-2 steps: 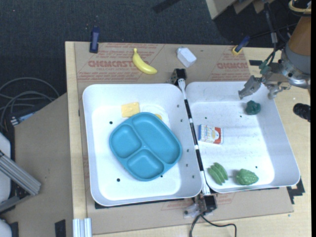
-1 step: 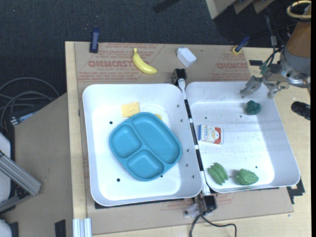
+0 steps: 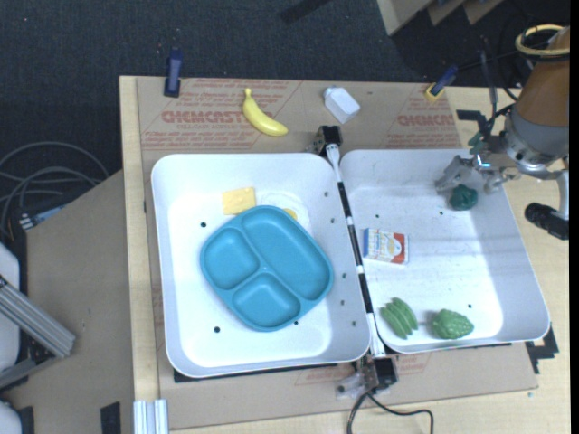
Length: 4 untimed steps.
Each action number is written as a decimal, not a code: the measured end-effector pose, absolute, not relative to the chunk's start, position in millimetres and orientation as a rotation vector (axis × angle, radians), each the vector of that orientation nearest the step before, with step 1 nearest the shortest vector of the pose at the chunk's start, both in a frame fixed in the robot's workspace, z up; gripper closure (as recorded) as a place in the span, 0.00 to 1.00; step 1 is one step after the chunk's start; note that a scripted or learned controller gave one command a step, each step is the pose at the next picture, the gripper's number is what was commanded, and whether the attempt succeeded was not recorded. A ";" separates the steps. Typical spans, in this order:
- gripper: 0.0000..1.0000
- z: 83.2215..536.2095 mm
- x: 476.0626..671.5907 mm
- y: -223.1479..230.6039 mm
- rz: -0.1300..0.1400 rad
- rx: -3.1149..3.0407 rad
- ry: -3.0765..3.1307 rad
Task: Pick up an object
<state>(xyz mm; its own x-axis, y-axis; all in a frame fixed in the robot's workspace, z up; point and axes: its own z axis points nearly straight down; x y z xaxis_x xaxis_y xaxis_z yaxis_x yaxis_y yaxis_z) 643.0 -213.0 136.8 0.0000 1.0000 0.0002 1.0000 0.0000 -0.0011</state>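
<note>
My gripper (image 3: 470,186) hangs over the far right corner of the right bin (image 3: 507,242), below the grey arm with its orange band. Its two grey fingers (image 3: 448,178) stand spread apart, open. A small dark green object (image 3: 464,197) lies just under and between the fingertips, with a gap on either side. In the same bin, a white and red packet (image 3: 385,245) lies near the divider. A green ridged piece (image 3: 398,316) and a green lumpy piece (image 3: 450,324) lie at the front edge.
The left bin (image 3: 181,242) holds a blue compartment plate (image 3: 264,266) over a yellow square (image 3: 239,200). On the bench behind the bins lie a banana (image 3: 262,117), a white block (image 3: 341,104) and a blue marker (image 3: 173,71).
</note>
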 end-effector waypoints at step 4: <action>0.00 84.7 641.9 -194.2 0.000 -2.221 -2.221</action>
